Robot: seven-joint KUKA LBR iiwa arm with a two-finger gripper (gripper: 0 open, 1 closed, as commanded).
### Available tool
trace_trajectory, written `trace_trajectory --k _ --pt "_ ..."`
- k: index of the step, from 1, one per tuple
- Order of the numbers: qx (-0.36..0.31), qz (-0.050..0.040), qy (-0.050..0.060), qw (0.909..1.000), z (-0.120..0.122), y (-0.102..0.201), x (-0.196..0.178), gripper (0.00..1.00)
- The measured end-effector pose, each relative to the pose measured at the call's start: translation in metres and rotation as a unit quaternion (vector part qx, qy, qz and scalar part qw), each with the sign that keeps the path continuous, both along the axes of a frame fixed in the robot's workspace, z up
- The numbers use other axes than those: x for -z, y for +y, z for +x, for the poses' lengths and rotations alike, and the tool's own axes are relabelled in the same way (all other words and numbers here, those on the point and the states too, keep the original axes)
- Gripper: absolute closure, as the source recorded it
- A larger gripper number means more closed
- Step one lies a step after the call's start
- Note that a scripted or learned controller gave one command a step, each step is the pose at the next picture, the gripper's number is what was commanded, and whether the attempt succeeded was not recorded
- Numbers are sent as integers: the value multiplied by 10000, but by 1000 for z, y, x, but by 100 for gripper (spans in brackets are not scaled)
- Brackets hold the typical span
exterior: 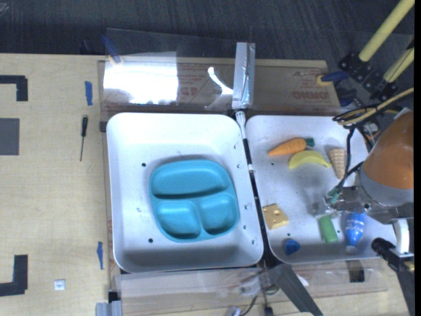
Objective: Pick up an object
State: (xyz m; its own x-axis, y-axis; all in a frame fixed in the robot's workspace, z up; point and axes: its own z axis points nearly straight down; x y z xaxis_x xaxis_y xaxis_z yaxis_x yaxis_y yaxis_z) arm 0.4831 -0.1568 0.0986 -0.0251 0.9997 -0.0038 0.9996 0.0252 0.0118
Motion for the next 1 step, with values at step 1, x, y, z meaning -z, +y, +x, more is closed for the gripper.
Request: trace_trajectory --k 1 --pt "-161 20 24 9999 -1 67 -140 100"
